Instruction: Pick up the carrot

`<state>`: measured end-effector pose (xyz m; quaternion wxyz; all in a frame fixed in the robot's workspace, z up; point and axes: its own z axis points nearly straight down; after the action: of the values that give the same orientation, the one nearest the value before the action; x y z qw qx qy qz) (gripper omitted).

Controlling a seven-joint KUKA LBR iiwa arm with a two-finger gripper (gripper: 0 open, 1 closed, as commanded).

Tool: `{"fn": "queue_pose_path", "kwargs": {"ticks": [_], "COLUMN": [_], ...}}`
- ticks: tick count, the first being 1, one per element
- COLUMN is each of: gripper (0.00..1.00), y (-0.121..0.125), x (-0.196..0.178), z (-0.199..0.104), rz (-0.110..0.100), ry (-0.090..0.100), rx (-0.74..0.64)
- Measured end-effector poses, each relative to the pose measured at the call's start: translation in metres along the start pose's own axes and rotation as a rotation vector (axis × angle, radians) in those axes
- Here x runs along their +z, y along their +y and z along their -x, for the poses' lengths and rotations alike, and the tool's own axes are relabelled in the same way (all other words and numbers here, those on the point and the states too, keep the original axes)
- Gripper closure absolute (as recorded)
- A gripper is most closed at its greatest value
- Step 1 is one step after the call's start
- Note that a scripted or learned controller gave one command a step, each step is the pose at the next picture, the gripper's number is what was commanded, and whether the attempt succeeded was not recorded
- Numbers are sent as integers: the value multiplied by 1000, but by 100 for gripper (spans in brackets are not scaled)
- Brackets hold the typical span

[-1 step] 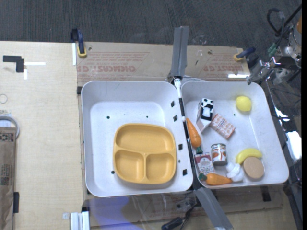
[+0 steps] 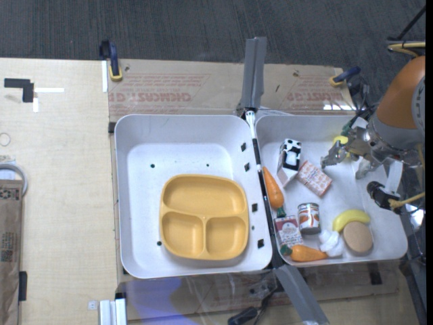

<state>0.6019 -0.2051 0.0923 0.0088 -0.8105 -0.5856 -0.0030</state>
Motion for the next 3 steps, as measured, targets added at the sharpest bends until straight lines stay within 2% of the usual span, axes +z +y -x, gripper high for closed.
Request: {"fn": "queue_pose_path", "kwargs": {"ticks": [1,2,3], "gripper": [0,100,100], "y": [-101,-101,-100], "x": [-94,-102,-110], "z": [-10,-10,-10], "rz": [8,6,4], "ry": [-15,-16,-17], "rx": [-30,-28,-27]}}
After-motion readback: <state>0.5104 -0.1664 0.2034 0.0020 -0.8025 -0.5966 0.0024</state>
